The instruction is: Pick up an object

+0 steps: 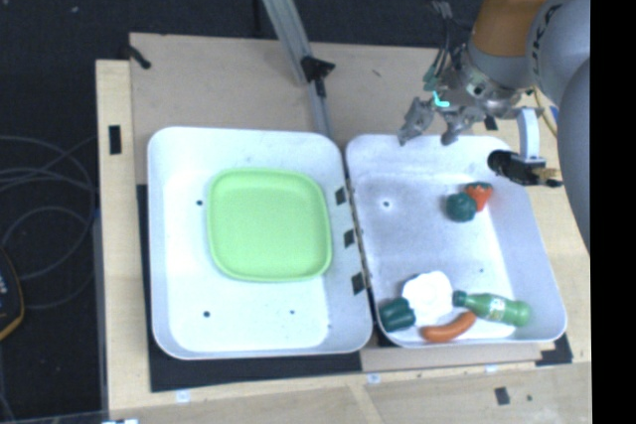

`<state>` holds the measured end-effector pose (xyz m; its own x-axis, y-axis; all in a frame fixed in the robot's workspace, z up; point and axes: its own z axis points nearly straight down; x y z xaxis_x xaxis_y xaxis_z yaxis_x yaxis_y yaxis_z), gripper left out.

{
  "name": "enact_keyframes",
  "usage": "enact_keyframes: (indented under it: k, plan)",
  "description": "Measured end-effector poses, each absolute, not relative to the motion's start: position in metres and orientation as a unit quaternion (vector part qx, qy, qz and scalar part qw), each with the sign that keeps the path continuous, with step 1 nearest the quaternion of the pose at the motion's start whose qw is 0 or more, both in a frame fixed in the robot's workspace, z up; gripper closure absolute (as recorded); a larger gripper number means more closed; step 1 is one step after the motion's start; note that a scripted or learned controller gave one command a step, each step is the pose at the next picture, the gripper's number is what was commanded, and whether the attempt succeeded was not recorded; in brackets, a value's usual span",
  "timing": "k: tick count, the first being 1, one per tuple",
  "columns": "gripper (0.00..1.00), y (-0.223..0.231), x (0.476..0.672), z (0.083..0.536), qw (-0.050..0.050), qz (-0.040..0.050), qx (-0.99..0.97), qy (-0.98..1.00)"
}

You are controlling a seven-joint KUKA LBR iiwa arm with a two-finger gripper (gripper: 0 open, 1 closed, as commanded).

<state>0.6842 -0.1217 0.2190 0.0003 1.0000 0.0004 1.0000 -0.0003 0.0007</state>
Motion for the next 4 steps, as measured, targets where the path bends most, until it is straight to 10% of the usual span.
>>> enact_keyframes:
  k: [3, 4]
  plan:
    - [0.00, -0.116, 0.679, 0.108, -0.001, -0.0015, 0.707, 0.707]
    - [1.00, -0.116, 0.680, 0.122, 0.001, 0.0004, 0.707, 0.707]
